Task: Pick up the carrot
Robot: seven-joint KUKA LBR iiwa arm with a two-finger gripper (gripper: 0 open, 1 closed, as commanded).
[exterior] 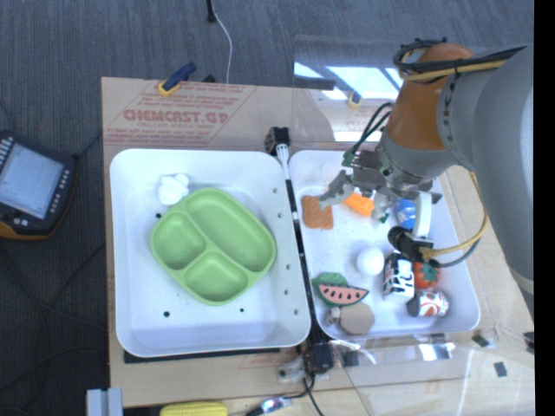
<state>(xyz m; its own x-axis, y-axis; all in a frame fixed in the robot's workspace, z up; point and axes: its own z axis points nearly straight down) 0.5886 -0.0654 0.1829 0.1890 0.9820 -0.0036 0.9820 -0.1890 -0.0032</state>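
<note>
status: approach complete, grasp not confirmed.

1. the end effector [357, 189] is low over the right bin [464, 315], near its upper end. 2 fingers [330, 193] are spread apart, so it is open and grips nothing.
2. the carrot [358, 204] lies on the bin floor directly under the end effector, between the fingers or just beside them; contact cannot be resolved.
3. a brown toast piece [317, 214] lies just beside the left finger.
4. a white ball [370, 261] and a watermelon slice [340, 289] lie well below the end effector.

remaining, by judgement: close on the carrot, then lift it.
</note>
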